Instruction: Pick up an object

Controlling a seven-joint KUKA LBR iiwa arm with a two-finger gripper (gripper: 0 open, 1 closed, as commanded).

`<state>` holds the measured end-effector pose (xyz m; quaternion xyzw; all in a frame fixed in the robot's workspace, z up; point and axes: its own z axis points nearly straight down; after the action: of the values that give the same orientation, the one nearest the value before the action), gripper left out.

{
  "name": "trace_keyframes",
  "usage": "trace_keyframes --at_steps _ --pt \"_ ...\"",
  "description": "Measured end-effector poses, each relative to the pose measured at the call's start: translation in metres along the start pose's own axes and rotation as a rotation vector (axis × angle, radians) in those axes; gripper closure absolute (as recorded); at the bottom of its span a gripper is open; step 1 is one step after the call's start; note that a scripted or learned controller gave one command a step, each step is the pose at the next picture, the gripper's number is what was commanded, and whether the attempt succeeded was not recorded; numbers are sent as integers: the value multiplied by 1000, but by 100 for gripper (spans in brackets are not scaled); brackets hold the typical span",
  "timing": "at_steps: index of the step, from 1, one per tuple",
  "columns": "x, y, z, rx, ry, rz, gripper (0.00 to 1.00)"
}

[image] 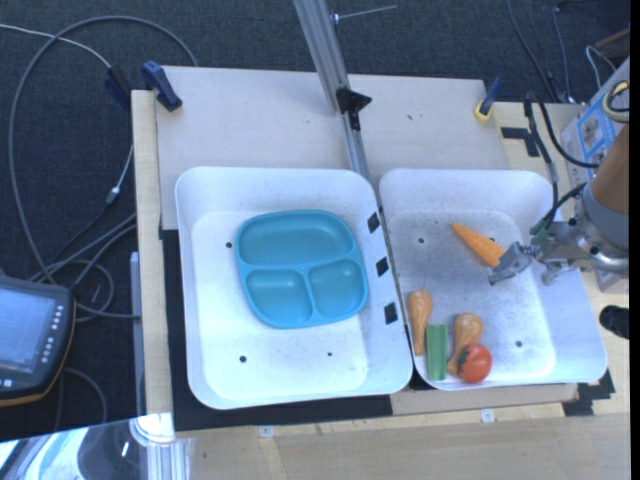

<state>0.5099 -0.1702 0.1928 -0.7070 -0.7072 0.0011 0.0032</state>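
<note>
Bench on dark carpet, two white bins side by side. Left bin (200, 268): blue divided plate (300, 268), nothing on it. Right bin (520, 193): orange carrot (477, 243); cluster at near edge — orange piece (419, 311), green piece (436, 352), tomato (475, 364).

Gripper (508, 264) low in right bin, touching or just beside carrot's right end. Carrot long axis runs up-left from fingertips. Finger state: cannot tell; grasp unconfirmed.

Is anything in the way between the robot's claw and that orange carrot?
Nothing visible is in the way. The gripper sits right beside the carrot in the right bin, at its lower right end. The other toy foods, like the tomato, lie off near the bin's front edge.
</note>
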Motion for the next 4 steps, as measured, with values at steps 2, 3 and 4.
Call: trace_keyframes --at_steps 2,3,4 --pt "1 1 103 0 0 0 0" --pt "0 3 89 -7 -2 0 100" --pt "-3 8 45 -12 -5 -1 100"
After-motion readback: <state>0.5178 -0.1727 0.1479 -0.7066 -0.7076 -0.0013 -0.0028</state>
